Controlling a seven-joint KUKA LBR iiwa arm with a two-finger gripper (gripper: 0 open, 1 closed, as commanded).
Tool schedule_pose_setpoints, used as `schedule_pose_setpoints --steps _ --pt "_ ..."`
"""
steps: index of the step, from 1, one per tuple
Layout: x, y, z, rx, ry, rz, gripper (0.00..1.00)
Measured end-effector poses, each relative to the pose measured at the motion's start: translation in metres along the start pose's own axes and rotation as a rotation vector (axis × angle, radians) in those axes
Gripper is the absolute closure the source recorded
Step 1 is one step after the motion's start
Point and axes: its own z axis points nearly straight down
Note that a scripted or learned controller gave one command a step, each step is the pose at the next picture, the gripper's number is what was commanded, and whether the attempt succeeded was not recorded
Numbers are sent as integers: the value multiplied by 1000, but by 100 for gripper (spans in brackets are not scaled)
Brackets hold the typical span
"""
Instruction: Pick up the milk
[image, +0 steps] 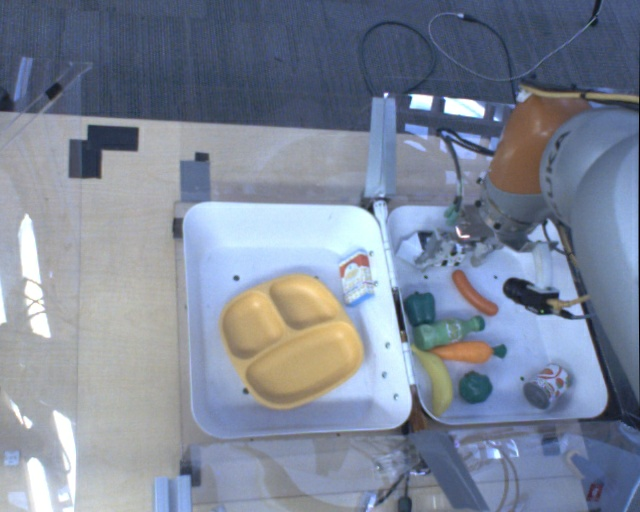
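Observation:
The milk (356, 278) is a small white carton with red and blue print. It lies in the left bin (210, 400), close to that bin's right wall and just right of the yellow plate. My gripper (437, 250) hangs over the far left part of the right bin (590, 405), to the right of the milk and across the wall between the bins. Nothing shows between its tips.
A yellow divided plate (291, 340) fills the middle of the left bin. In the right bin lie a green pepper (419, 307), a sausage (474, 292), a green bottle (449, 331), a carrot (466, 352), a banana (435, 379), a broccoli (475, 386) and a can (546, 386).

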Motion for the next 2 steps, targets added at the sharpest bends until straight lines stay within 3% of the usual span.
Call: schedule_pose_setpoints --steps 1,2 --pt "45 -7 -95 -56 -19 45 0" --pt "14 14 -27 -80 -23 40 0"
